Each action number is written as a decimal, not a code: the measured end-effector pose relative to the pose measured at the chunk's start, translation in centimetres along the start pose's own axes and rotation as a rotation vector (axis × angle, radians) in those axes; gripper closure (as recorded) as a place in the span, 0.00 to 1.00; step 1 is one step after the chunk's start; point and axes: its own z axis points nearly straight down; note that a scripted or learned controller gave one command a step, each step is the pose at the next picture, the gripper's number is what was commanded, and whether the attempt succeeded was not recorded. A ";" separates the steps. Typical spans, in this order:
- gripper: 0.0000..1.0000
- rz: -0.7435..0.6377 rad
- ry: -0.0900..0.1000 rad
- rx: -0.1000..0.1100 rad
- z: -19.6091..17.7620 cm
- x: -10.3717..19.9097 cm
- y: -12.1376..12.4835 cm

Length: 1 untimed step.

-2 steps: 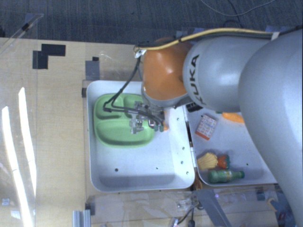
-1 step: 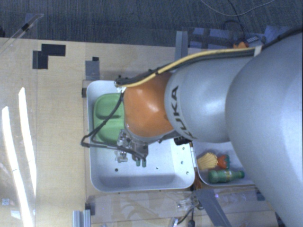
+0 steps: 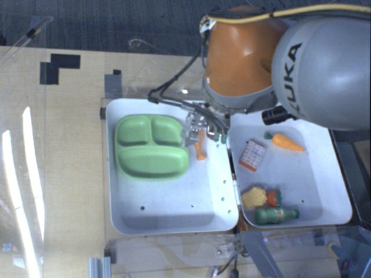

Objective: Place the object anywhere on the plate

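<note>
Bright, even overhead light; white glare streaks on the bench [image 3: 26, 155] at left; soft shadows; slight overall blur.

Plate [image 3: 152, 146] was light green. Bins [image 3: 174, 213] white. Carrot [image 3: 286, 142] orange w/ green top. Bottle [image 3: 277, 215] green. Small box [image 3: 252, 155] red & white, patterned. Corn-like item [image 3: 254, 197] yellow. Arm [image 3: 290, 57] grey w/ orange band. Bench [image 3: 52, 172] pale wood.

The grey arm [image 3: 324, 57] is seen entering from 3 o'clock and is extended toward the centre, its orange band [image 3: 240, 51] lying at about 12 o'clock. The pincer [image 3: 200, 133] is pointed downward just below the band, near the centre. A small orange piece is seen between its fingers [image 3: 191, 133].
</note>
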 end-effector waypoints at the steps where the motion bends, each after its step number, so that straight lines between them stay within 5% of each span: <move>1: 1.00 -0.039 0.004 0.001 8.5 -4.6 4.5</move>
